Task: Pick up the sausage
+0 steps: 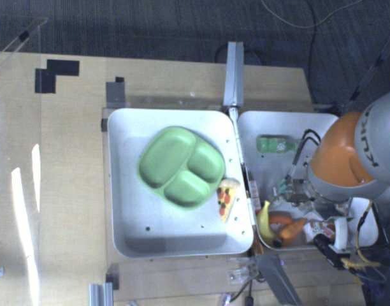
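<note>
The sausage [280, 219], a short reddish-brown piece, lies at the front of the right bin [259, 129]. It sits between a yellow banana [264, 222] and an orange carrot [296, 229]. My gripper [292, 192] hangs low over the right bin, just behind and above the sausage. The grey wrist and orange band [337, 159] rise to its right and hide the bin's right part. I see nothing held in the gripper.
A green bottle [276, 145] lies at the back of the right bin. The left bin [122, 190] holds a green divided plate [182, 164] and a toy pizza slice [226, 197] against its right wall. A white packet [327, 229] lies under the arm.
</note>
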Robot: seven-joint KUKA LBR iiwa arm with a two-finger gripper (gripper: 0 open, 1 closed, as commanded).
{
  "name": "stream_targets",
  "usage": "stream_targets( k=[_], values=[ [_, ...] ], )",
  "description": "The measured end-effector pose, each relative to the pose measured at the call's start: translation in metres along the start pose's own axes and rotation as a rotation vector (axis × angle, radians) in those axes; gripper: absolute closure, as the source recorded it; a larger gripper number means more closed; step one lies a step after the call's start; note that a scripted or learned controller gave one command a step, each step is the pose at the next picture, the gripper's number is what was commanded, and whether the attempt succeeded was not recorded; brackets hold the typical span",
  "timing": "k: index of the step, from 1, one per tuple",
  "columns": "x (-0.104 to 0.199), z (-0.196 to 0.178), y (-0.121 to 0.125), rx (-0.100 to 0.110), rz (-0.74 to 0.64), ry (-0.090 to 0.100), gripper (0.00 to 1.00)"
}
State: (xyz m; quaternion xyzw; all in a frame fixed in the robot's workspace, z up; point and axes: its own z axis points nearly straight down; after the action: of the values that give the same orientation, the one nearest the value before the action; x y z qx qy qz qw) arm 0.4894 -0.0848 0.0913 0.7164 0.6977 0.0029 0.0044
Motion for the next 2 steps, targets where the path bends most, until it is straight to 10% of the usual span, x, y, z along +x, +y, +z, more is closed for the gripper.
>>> stream_targets(
  k=[1,2],
  values=[
    [-0.047,-0.084,0.027,0.006,0.168,0.001,0.0],
    [-0.003,-0.011,-0.002,0.008,0.157,0.002,0.0]
  ],
)
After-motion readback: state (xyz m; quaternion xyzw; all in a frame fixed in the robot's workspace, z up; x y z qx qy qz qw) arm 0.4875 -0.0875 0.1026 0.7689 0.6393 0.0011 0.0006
